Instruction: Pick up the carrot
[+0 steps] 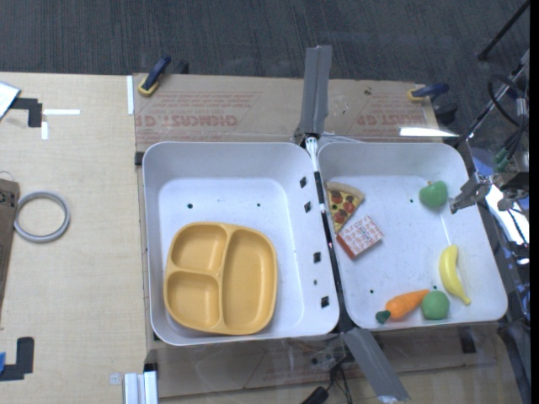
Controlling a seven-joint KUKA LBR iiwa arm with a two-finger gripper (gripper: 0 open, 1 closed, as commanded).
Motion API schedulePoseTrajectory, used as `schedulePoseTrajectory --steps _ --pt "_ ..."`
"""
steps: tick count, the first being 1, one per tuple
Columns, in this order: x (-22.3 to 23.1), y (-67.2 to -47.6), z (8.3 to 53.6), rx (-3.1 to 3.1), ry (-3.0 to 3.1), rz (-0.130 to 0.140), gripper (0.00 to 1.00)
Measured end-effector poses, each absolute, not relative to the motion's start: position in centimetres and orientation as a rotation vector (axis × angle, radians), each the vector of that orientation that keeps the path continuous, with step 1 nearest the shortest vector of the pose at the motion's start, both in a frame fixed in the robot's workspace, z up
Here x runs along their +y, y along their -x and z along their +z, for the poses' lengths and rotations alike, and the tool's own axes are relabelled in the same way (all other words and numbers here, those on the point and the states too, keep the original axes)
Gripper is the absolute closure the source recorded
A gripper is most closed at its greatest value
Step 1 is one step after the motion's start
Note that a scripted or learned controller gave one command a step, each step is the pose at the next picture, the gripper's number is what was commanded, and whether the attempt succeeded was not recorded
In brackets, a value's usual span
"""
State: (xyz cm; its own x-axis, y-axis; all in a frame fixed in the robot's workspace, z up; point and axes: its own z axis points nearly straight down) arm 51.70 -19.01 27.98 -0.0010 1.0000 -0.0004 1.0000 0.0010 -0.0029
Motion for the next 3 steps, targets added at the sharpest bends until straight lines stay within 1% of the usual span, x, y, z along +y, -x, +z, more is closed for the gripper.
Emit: schedulePoseTrajectory --steps 1,2,3 --pt "-18.1 -47.7 11.0 -2.231 2.208 0.002 0.0" --pt "-9.3 -52.6 11.9 -2.014 2.41 0.003 0.0" --pt "-6.4 -48.2 19.1 -1.593 2.707 0.005 0.0"
